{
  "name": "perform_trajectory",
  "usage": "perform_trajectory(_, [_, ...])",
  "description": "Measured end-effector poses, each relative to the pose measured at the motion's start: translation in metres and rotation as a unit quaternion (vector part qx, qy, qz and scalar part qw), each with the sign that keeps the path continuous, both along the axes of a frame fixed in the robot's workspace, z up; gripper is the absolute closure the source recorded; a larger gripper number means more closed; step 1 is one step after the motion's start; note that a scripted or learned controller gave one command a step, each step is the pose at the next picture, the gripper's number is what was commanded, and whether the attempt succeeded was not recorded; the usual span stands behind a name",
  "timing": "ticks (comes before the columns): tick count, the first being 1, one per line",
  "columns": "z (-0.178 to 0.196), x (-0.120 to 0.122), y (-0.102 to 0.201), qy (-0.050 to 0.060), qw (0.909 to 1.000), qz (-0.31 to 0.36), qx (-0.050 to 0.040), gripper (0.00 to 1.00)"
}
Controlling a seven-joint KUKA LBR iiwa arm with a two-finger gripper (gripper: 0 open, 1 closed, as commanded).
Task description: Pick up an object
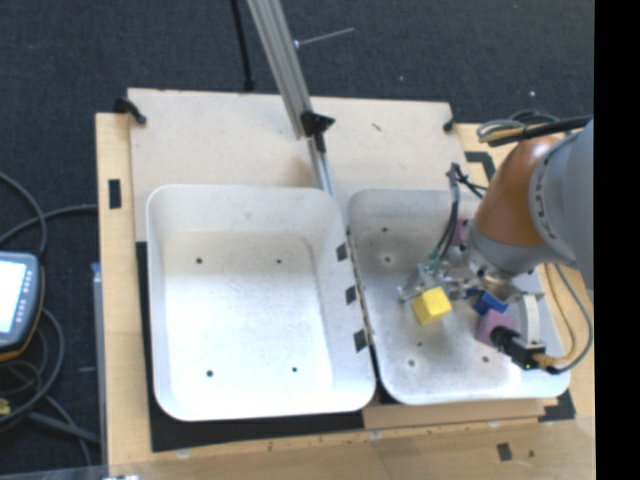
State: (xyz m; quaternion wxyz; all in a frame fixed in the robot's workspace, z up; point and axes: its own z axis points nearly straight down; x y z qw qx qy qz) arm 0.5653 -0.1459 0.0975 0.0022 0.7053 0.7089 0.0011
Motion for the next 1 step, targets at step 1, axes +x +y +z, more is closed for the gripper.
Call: perform_trajectory(1, [0.0094,0.0002,-0.0010,-0.001,1.0000,0.003,-0.0009,1.00])
